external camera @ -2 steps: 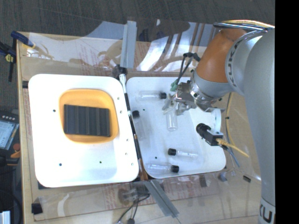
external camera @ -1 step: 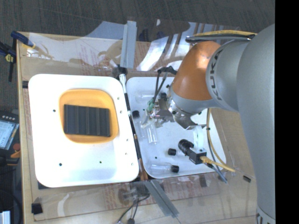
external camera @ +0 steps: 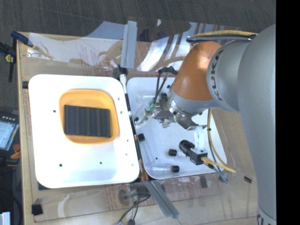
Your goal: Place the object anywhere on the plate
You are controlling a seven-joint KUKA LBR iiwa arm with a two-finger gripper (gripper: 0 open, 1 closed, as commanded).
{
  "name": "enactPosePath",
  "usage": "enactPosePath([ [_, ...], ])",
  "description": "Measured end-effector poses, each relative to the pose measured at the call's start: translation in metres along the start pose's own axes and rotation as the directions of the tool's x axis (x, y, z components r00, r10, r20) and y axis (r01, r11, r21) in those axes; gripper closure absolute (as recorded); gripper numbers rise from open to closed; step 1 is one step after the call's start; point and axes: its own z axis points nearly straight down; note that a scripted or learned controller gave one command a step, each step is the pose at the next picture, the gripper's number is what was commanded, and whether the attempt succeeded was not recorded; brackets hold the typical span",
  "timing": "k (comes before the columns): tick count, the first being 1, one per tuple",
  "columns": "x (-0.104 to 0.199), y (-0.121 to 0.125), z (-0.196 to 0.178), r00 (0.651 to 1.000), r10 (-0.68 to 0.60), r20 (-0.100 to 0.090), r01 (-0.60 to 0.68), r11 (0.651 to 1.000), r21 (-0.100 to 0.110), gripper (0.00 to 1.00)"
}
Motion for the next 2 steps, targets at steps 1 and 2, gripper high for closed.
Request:
enactPosePath([
  [1,0.057,0.005,0.0,0.966,-0.257,-0.001,0.257,0.966,0.002,0.0],
  [2,0.039,0.068,-0.002,0.851,-0.526,0.004,0.526,0.851,-0.004,0.0],
])
